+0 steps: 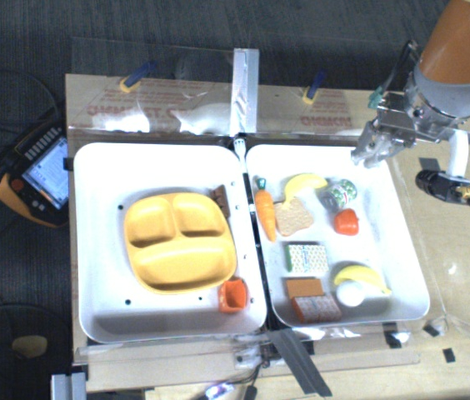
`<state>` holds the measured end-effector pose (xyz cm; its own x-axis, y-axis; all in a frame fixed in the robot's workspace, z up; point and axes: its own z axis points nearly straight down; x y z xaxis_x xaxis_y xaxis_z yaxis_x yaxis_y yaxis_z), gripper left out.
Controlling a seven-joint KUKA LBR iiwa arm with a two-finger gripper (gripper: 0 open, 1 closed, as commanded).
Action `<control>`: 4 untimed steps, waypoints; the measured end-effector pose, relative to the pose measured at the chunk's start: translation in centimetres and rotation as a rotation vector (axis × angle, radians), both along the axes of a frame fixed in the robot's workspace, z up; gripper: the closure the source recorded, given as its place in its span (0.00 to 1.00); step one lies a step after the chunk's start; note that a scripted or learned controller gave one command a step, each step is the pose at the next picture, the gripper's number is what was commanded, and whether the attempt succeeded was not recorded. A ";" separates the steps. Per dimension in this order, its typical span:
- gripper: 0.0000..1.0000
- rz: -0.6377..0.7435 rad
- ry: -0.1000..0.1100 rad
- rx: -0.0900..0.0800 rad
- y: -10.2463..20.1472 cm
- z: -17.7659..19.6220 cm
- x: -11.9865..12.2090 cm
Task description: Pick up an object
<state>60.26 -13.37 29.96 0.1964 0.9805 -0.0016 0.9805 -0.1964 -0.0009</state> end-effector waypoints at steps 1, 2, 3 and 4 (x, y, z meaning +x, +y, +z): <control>1.00 -0.107 0.004 0.002 -0.8 -10.5 -9.1; 1.00 -0.390 0.001 -0.002 -4.8 0.1 -7.6; 1.00 -0.679 0.002 -0.002 -2.8 0.5 -5.3; 1.00 -0.610 0.005 0.000 0.4 -11.0 -12.0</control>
